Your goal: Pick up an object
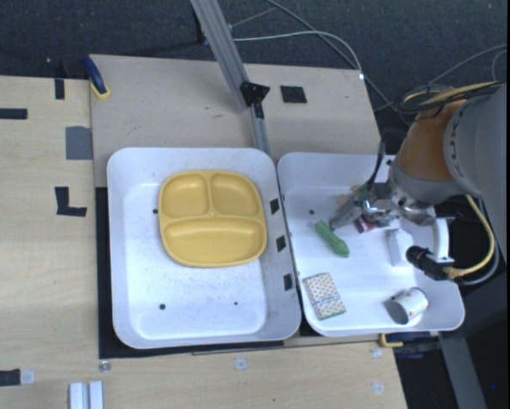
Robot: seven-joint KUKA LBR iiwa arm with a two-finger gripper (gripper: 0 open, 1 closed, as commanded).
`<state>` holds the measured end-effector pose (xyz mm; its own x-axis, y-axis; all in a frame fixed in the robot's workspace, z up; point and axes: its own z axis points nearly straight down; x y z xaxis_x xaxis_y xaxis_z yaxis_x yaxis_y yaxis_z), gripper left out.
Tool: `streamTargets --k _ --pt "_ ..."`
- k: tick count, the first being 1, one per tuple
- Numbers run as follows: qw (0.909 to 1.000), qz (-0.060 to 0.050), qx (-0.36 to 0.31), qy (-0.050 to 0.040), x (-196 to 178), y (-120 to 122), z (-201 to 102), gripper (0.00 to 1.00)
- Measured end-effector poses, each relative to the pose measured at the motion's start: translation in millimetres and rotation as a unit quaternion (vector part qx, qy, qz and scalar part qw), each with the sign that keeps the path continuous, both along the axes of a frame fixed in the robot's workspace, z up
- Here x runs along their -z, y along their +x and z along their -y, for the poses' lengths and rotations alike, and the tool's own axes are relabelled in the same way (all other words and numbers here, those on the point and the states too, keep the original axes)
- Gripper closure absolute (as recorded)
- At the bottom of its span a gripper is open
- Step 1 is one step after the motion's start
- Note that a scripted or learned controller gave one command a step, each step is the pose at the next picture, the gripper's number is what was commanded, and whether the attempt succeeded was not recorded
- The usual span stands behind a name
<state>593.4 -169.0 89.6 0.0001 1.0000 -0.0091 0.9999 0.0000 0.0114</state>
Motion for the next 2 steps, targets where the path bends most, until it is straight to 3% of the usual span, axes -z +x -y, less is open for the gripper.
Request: streamTargets --k 1,2 --pt "1.0000 0.005 -0.001 -0.0016 -14.3 2.7 0.2 1.00" --pt "1.0000 -0.003 -0.001 0.0038 -72.0 13.1 2.8 1.00"
